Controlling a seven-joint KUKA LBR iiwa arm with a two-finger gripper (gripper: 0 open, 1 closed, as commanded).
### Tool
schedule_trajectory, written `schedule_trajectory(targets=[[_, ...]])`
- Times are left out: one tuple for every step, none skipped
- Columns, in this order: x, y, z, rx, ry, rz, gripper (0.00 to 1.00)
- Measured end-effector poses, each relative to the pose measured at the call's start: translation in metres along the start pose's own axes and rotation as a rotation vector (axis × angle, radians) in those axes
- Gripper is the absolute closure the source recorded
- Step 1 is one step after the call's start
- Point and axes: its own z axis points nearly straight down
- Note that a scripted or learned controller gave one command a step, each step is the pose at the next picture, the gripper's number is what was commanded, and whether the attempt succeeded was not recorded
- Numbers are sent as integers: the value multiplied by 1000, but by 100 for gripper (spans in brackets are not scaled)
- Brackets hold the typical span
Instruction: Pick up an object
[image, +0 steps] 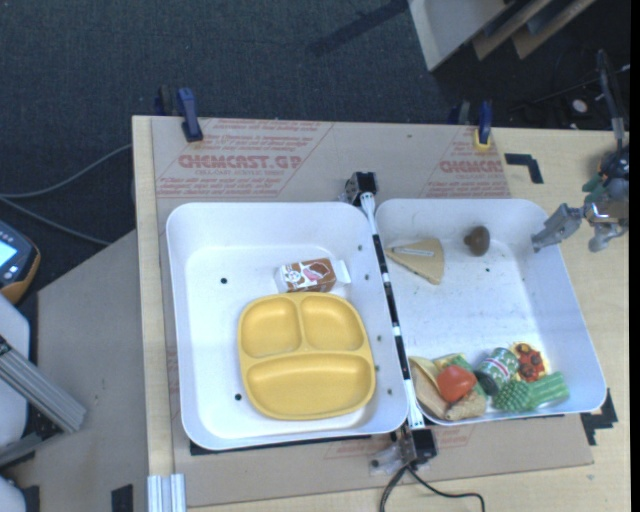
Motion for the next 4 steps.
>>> schedule_trajectory(targets=[[-8,80,69,-3,-2,-4,0],[15,97,123,4,2,-3,0],[21,95,179,7,3,-1,0],[21,98,163,-1,-1,-3,100]])
